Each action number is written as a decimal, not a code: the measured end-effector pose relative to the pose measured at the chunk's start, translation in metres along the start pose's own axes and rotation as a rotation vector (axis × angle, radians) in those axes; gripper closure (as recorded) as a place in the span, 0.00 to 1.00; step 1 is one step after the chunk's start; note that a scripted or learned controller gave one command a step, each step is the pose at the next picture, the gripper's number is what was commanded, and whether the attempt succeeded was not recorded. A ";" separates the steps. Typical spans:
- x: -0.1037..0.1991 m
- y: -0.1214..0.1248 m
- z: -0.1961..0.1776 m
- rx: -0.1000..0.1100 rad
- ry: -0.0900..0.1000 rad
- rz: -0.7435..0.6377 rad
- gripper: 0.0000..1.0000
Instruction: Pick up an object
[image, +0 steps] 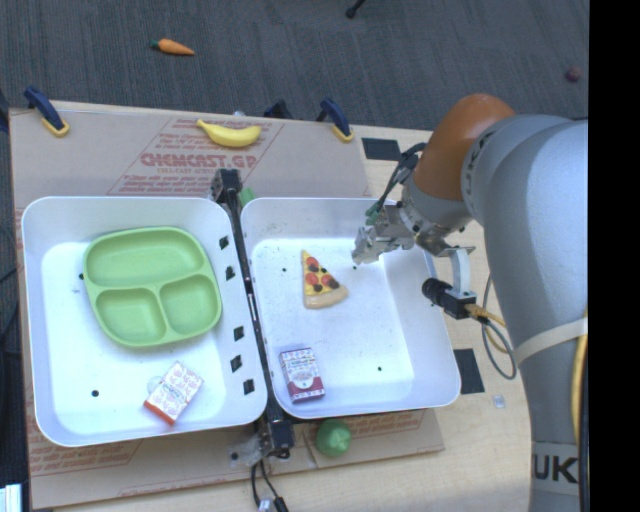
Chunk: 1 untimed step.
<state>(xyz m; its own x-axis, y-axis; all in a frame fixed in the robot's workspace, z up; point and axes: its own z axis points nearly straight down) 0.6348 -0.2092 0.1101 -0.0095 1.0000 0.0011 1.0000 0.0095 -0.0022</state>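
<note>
We count two white bins. Right bin (425, 370): one pizza slice (322, 280), one red box (300, 374). Left bin (45, 300): one green tray (150, 285), one packet (172, 391). Gripper (366, 245) hovers beside the slice; finger state: we cannot tell.

Two white bins, the left bin (40, 330) and the right bin (425, 350), show the smooth, faintly glossy look of moulded plastic. A green divided plate (150, 285) in the left one looks like matt plastic. The pizza slice (322, 279) and the banana (230, 132) have the sheen of toy plastic. Two small cartons, one red and white (172, 391) and one red (300, 374), appear to be printed card. Brown cardboard (150, 150) with red lettering, dull and flat, lies under the bins. The arm (540, 230) wears smooth grey casing with a glossy orange band (455, 140).
</note>
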 end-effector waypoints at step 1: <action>0.000 0.000 0.000 0.001 0.000 -0.001 0.00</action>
<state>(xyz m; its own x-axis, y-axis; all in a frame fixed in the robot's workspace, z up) 0.6347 -0.2091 0.1099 -0.0101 0.9999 0.0011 0.9999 0.0101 -0.0027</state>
